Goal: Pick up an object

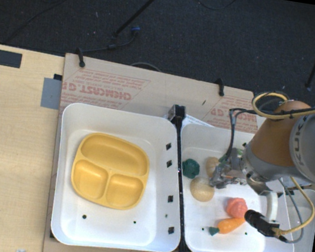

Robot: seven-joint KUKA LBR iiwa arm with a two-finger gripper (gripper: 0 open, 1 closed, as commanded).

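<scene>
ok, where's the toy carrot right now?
The toy carrot lies in the right bin, toward its front edge, just below the red-pink ball and right of the beige ball.

Looks like a robotics lab: bare wooden bench (4, 150) patched with grey tape, two white bins (145, 234) clipped together on printed cardboard (151, 91), loose black cables (140, 12) trailing over dark carpet beyond the far edge, a wired grey-and-orange arm (286, 144) over toy food
</scene>
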